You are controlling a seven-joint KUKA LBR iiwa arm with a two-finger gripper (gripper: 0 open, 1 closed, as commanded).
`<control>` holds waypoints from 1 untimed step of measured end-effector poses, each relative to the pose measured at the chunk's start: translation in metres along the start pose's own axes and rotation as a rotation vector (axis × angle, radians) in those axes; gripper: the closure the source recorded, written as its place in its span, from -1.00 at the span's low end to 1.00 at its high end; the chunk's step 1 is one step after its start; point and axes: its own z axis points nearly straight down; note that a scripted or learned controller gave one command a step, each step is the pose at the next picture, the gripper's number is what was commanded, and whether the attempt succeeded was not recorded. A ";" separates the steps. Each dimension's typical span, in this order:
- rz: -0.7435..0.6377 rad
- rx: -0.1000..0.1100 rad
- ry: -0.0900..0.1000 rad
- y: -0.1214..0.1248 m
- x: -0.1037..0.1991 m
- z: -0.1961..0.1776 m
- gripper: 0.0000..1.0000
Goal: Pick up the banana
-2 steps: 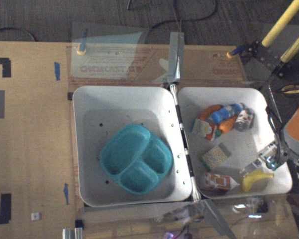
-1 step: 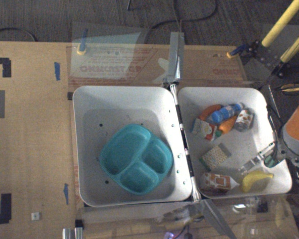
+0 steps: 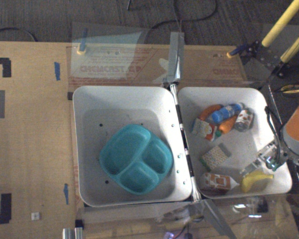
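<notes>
Down near the front right corner of the right bin point(image 3: 187, 114) lies the banana point(image 3: 256, 181). It is yellow and it rests flat on the white floor of that bin. Just above the banana, and a bit to its right, are the jaws point(image 3: 267, 159) of the robot arm point(image 3: 295, 133). They are shiny metal and they point down toward the banana. I cannot tell how far open the jaws are. I cannot tell if they touch the banana, and nothing shows between them.

Left of the banana, along the same front wall, lies a small red and white carton point(image 3: 217, 181). Up and to the left of the banana sits a little speckled block point(image 3: 215, 156). Farther up from the banana, near the back of the bin, there is a small pile: a blue bottle point(image 3: 226, 113), something orange point(image 3: 227, 124), a small can point(image 3: 244, 120) and a small packet point(image 3: 203, 129).

Well to the left of the banana is the left bin point(image 3: 89, 108). A teal plate point(image 3: 135, 158) with three parts lies in it. Both bins sit on a brown surface point(image 3: 27, 133).
</notes>
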 end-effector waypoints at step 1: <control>0.330 -0.008 0.005 0.006 0.003 -0.001 -1.00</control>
